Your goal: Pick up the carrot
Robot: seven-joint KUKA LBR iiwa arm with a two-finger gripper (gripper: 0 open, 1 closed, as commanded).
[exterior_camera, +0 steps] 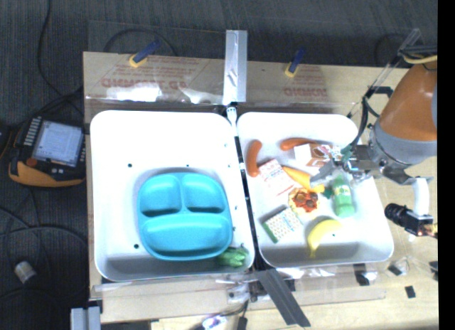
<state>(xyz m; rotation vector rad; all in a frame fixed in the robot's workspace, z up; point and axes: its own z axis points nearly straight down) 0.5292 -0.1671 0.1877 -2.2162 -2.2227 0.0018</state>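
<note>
Arm (409, 119) enters from the right, its orange band and grey wrist over the right bin's (370, 250) right wall, bent down and leftward into the bin. The gripper (333, 171) sits low among the clutter at the bin's middle-right, just right of the carrot (296, 176). Its fingers blur into the things around them, so I cannot tell how far apart they are or whether anything lies between them.

The carrot lies slantwise near the centre of the right bin, its thick end toward the far left, its tip pointing toward the gripper. Just left of it is a small white packet (269, 171), and further left a red sausage (253, 158) lies along the bin's left wall. Another sausage (295, 143) lies at the far side. A green bottle (343, 198) stands just near of the gripper. A red and orange item (306, 198) sits near of the carrot, a banana (320, 232) lies toward the near right, and a checked card (281, 223) rests to the banana's left.

The left bin (114, 151) holds a blue tray (185, 215), with a green thing (233, 255) at its near right corner.
</note>
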